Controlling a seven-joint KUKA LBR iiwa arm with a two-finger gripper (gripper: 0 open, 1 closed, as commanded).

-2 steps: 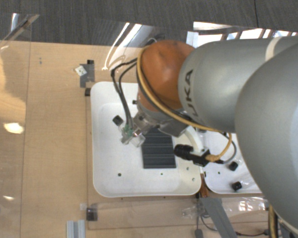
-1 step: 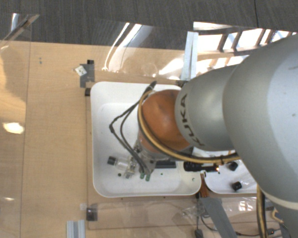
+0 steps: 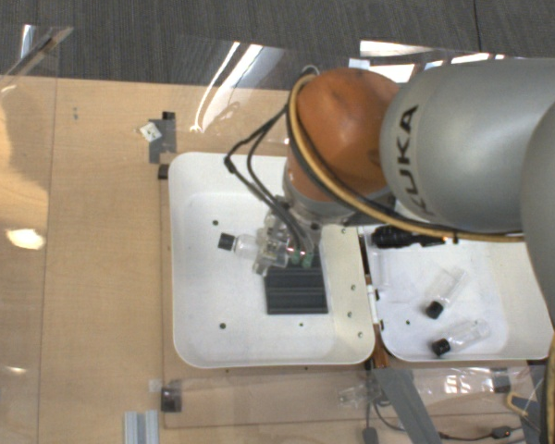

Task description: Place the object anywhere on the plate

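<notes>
A clear vial [image 3: 243, 244] with a black cap lies sideways over the left bin [image 3: 194, 331], cap pointing left. Its right end sits between the fingers of my gripper [image 3: 274, 251], which is shut on it. The plate [image 3: 296, 292], a dark ribbed square, lies flat on the bin floor directly below and slightly right of the gripper. The vial hangs just past the plate's upper left corner. The arm's orange band and grey wrist cover the bin's upper right part.
The right bin [image 3: 499, 345] holds two more clear vials with black caps [image 3: 441, 294] [image 3: 461, 337]. A divider edge [image 3: 370, 285] separates the bins. Cables loop from the wrist over the left bin's top.
</notes>
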